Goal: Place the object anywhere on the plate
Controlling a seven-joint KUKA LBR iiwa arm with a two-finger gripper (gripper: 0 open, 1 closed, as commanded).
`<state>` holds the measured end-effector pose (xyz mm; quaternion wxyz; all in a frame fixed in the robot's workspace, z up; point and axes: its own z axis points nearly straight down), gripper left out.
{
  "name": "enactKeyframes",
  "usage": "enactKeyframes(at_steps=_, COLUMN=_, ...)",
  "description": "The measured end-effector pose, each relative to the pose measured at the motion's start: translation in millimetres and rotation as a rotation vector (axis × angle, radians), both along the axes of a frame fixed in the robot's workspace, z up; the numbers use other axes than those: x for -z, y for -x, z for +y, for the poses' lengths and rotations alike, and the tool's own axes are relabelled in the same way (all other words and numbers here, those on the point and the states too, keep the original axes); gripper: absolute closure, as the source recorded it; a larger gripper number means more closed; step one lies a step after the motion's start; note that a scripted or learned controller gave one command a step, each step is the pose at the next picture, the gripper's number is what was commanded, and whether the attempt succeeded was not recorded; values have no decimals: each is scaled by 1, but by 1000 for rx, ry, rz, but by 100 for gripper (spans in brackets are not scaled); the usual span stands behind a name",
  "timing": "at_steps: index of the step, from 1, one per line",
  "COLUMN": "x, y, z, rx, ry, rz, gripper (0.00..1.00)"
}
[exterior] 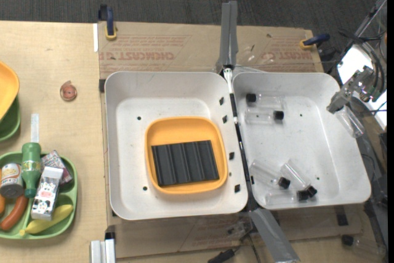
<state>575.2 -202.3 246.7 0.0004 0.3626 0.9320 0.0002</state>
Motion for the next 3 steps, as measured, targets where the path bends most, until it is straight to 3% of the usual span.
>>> enactKeyframes(at_steps=1, x=-118, y=-46, z=-20, rx=-190, ry=2, rz=-3, gripper=100)
enactKeyframes(at_steps=2, x=-163, y=-73, z=-20, rx=-422, ry=3, rz=-5, gripper=100)
enactKeyframes(at_steps=3, x=-195, y=-5, z=-20, rx=-774, ry=1, rz=-2, gripper=100)
